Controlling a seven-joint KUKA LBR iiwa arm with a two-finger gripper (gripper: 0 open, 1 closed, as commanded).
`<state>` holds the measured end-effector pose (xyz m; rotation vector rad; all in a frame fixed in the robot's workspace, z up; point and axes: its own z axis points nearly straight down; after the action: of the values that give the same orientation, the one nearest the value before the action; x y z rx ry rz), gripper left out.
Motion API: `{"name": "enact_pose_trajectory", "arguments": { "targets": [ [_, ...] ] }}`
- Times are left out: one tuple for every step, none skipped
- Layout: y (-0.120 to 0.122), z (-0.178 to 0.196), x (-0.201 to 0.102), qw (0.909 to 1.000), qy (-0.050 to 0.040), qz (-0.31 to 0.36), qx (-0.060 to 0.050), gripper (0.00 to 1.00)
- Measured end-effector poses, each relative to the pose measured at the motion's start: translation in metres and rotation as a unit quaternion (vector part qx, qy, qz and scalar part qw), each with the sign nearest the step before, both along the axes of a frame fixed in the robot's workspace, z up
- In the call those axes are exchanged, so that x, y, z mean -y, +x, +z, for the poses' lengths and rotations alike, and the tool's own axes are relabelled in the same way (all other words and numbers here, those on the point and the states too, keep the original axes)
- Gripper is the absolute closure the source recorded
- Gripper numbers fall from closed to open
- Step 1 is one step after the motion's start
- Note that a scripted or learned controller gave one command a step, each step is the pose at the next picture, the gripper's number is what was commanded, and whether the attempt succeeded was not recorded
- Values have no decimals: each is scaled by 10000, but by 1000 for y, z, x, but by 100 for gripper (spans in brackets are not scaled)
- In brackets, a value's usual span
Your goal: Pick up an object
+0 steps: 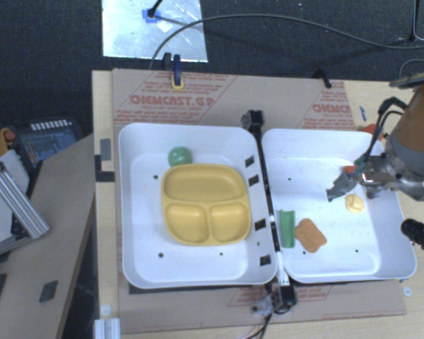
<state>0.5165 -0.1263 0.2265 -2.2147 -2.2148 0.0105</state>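
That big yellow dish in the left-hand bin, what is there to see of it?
The yellow tray is a rounded-corner dish that looks like smooth plastic, moulded into three compartments: one wide one across the far side and two smaller ones side by side nearer the camera. It lies flat, right way up, in the middle of the left bin. A small green object sits at its far edge, touching or nearly so. The compartments look bare.

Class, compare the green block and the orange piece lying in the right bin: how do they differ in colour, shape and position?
The green block is green; the orange piece is orange-brown. The green block is a narrow, straight-sided bar, while the orange piece is broader and rounded. The green block lies against the right bin's left wall; the orange piece sits further in, beside it. Both lie flat on the floor of the right bin, away from the gripper.
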Motion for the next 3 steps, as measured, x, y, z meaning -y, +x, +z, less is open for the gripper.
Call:
{"name": "enact_pose_trajectory", "arguments": {
  "targets": [
    [3,6,0,10000,-8,16,61,0],
    [6,-55,0,10000,-6,6,48,0],
    [4,-104,-10,10000,-1,2,43,0]
  ]
}}
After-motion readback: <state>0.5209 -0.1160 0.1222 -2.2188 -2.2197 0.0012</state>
